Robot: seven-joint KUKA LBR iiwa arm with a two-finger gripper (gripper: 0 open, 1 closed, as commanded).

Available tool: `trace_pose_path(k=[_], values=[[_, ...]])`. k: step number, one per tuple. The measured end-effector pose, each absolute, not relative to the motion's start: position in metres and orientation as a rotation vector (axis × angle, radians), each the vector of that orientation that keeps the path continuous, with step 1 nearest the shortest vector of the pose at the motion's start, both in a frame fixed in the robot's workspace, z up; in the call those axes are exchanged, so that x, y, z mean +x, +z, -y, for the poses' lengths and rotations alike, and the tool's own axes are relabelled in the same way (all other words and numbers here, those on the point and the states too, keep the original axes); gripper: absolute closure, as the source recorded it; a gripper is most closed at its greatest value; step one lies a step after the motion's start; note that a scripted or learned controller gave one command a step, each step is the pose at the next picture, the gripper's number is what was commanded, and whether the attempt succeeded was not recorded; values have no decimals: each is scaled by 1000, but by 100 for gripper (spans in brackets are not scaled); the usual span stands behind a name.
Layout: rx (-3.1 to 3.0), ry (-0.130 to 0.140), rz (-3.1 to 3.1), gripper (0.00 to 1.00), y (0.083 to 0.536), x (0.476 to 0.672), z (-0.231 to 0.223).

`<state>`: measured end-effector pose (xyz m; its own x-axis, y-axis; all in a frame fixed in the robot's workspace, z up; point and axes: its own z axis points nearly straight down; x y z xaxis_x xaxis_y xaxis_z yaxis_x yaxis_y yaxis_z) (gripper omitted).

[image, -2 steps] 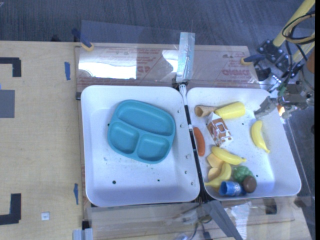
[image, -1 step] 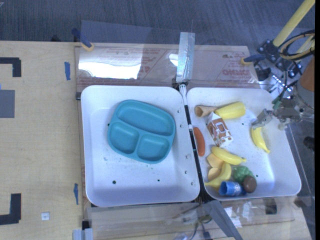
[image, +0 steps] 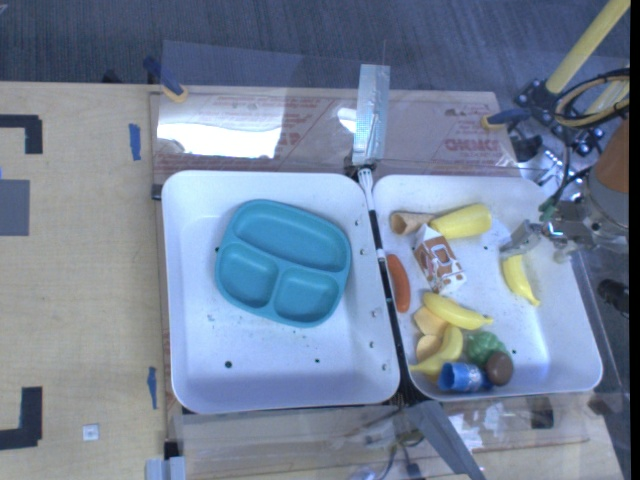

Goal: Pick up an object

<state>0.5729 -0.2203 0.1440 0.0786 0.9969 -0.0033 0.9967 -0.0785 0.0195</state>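
Note:
The right bin [image: 565, 363] holds several toy foods. A small yellow banana [image: 520, 278] lies near its right side. My gripper [image: 541, 238] hangs just above that banana's upper end, fingers spread apart with nothing between them. Further left lie a yellow corn-like piece [image: 462, 220], an orange-and-white carton [image: 438, 261], an orange sausage [image: 399, 282] and a second banana [image: 455, 311]. At the bin's front sit a green piece [image: 484, 346], a blue can [image: 460, 376] and a brown ball [image: 498, 368].
A blue three-compartment plate [image: 283, 261] lies in the left bin [image: 190, 348]. A ridge [image: 378, 268] divides the two bins. Cables and a yellow rod [image: 590, 38] crowd the back right. A clear panel [image: 300, 128] stands behind the bins.

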Motion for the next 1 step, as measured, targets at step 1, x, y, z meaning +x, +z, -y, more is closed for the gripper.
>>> trace_pose_path(k=[1], values=[[2294, 28, -2105, 0, 142, 572, 220]])
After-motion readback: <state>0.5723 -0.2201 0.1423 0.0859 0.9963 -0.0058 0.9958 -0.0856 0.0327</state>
